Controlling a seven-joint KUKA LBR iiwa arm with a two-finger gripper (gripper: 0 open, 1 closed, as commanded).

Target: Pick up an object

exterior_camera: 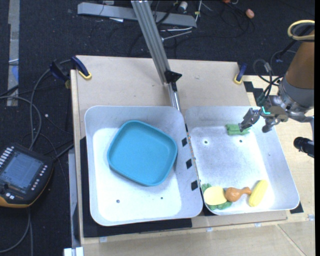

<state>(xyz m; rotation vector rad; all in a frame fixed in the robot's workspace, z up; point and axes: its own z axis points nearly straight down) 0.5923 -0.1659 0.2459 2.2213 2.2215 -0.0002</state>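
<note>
Lower left of frame: dark handheld control pendant w/ grey screen [21,175] on black floor, cables [35,112] trailing up from it. Tan wooden bench board [125,82] fills centre; yellow-tipped clamps at its upper-left corner [80,69] & upper-right corner [240,75]. Grey metal pole [155,42] slants from top centre down to the board. Top of frame: grey metal bracket [107,11], loose wires near it, poss. more hardware, too dim to tell.
</note>
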